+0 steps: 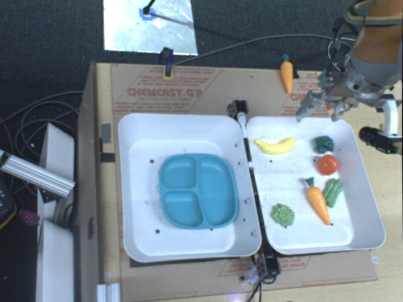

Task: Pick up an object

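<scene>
Here, gripper spread and holding nothing, above the right bin's far rim.
Banana lies just below-left of it; likely light, stiff, smooth plastic: pinch across its narrow middle.

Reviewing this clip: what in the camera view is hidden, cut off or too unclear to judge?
- Arm: cut off by the top and right edges of the camera view.
- Gripper: fingers spread above the right bin's far rim; its height over the rim can't be judged.
- Dark green item: too small to identify.
</scene>
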Robot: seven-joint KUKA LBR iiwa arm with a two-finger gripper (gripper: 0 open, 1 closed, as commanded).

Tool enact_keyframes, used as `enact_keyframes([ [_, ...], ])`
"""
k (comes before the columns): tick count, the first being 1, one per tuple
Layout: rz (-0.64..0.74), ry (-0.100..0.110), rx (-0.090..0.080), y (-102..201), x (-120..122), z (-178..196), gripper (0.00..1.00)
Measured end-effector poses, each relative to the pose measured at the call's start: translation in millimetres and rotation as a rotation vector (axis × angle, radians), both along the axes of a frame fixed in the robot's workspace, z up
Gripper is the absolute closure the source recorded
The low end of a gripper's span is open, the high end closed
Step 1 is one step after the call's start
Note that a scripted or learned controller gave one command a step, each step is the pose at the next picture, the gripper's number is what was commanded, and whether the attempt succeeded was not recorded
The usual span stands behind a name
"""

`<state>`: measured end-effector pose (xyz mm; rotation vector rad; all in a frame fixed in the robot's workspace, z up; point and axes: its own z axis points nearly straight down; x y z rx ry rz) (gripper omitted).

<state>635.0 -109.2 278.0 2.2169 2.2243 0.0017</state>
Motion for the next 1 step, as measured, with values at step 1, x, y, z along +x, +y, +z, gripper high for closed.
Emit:
enact_keyframes([
  [1,-0.003,0.005,0.0,-54.4,-42.9,-163.7,0.0],
])
